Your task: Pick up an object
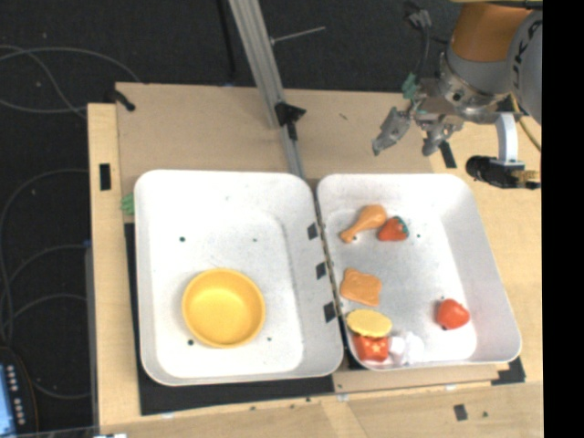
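My gripper (412, 140) hangs high above the far edge of the right bin (479, 235), fingers spread open with nothing between them. Below it in the right bin lie a tan chicken drumstick (362, 223) and a red strawberry (393, 230) side by side. Toward the front are a toast slice (360, 287), a red tomato (452, 314), a yellow round piece (369, 322) on top of a red item (372, 347), and something white (407, 349) in the front corner.
The left bin (228, 208) holds a yellow bowl (224, 307) near its front. A slanted metal pole (263, 67) rises behind the bins, ending near their shared edge. Cables lie on the dark floor at left.
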{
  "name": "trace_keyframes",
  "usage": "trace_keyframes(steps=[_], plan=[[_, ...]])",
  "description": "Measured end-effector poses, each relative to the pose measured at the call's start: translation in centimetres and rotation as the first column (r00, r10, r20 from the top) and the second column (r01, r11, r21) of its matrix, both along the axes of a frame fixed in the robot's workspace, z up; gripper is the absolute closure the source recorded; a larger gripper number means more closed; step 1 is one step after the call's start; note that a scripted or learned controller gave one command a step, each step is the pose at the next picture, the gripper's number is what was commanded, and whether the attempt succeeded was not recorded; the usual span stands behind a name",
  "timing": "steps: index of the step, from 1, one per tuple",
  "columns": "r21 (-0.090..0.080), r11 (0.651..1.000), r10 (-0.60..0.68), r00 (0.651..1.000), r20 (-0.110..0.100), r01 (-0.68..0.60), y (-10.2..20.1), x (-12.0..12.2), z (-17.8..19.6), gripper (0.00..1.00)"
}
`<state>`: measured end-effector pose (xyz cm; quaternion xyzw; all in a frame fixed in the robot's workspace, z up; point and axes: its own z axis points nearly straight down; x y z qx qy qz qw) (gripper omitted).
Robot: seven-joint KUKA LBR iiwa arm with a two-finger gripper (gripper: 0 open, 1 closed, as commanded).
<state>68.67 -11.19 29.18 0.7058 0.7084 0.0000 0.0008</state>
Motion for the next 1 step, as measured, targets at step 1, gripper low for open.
trace_keyframes(steps=[1], plan=[[-0.001, 1.000, 0.000, 1.000, 0.000, 0.000, -0.06, -0.01, 0.01, 0.00]])
